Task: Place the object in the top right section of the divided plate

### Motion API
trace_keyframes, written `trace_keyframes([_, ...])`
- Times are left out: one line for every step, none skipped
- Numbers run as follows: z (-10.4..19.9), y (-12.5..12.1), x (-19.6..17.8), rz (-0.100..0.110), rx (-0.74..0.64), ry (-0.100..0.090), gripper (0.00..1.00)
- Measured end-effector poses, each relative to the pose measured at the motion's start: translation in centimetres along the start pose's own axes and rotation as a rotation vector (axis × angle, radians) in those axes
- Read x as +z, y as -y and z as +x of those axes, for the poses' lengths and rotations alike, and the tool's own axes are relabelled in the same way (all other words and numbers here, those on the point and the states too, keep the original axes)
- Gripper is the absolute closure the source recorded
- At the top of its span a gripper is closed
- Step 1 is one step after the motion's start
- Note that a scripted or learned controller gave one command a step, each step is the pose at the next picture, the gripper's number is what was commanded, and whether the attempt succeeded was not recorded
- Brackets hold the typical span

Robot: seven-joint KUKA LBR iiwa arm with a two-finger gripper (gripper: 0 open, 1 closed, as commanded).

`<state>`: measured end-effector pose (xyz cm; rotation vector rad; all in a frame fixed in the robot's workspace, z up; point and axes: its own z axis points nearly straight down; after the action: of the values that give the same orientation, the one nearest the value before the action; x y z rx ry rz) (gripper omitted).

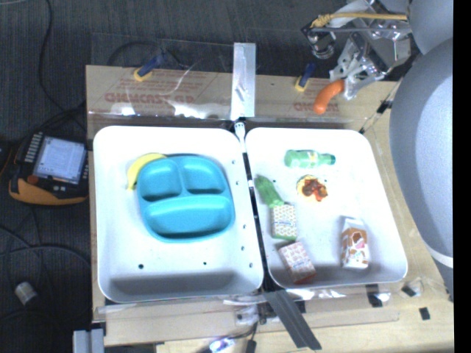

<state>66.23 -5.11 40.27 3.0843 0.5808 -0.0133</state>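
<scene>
The blue divided plate (185, 195) lies in the left bin (118, 263), with two small sections along its far side and one large section near the front. My gripper (344, 81) hangs above the bench beyond the right bin's far rim, up and to the right of the plate. It is shut on one end of an orange carrot-like object (327, 97), which sticks out down and to the left of the fingers.
A yellow banana (138, 168) pokes out from under the plate's left edge. The right bin (383, 197) holds a green bottle (309, 158), a round red-and-yellow item (313, 187), a green vegetable (266, 190), two patterned blocks (284, 220) and a small carton (354, 245).
</scene>
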Motion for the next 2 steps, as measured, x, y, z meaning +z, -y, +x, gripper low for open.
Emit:
trace_keyframes([-2.5,4.9,-2.4,0.003,0.168,-0.002,1.0])
trace_keyframes([-7.3,-9.0,-1.8,0.001,-0.122,-0.001,1.0])
